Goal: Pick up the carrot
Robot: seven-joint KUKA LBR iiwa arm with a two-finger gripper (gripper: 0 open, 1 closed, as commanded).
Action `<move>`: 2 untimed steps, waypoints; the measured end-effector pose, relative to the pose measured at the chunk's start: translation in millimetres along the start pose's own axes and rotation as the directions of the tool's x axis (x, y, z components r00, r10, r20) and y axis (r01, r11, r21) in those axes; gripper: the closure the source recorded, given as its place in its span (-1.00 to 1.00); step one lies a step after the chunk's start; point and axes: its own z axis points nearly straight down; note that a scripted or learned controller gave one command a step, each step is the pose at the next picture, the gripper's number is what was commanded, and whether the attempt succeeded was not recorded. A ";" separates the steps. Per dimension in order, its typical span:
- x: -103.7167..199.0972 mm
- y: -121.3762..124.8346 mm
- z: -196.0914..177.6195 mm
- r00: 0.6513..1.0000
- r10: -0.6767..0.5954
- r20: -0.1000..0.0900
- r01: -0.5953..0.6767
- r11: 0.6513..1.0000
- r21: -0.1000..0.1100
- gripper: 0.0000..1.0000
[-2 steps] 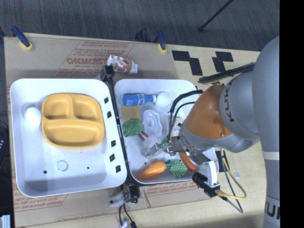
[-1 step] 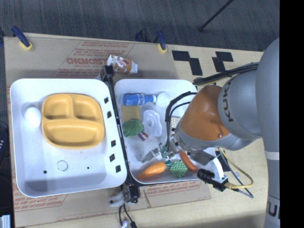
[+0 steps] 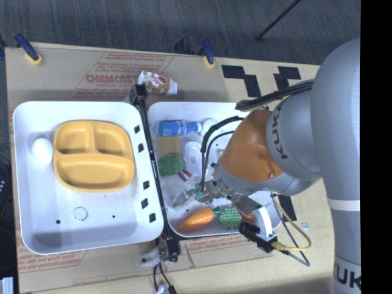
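One camera, fixed high above bench, looks down at slant; both bins in view, arm close on right.

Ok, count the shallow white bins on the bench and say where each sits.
2. The left shallow white bin holds a yellow divided plastic tray; the right shallow white bin holds the orange carrot, under the arm.

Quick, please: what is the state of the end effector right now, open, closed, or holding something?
End effector: cannot be told; it is low in the right white plastic bin, just above the orange tapered carrot, hidden by the wrist.
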 end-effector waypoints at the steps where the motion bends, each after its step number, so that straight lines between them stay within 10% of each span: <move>1: -38.8 99.6 -1.4 0.986 0.166 0.003 -0.166 0.986 -0.004 -1.00; 2: -37.2 19.6 -25.7 0.979 0.203 0.002 -0.203 0.979 -0.002 -1.00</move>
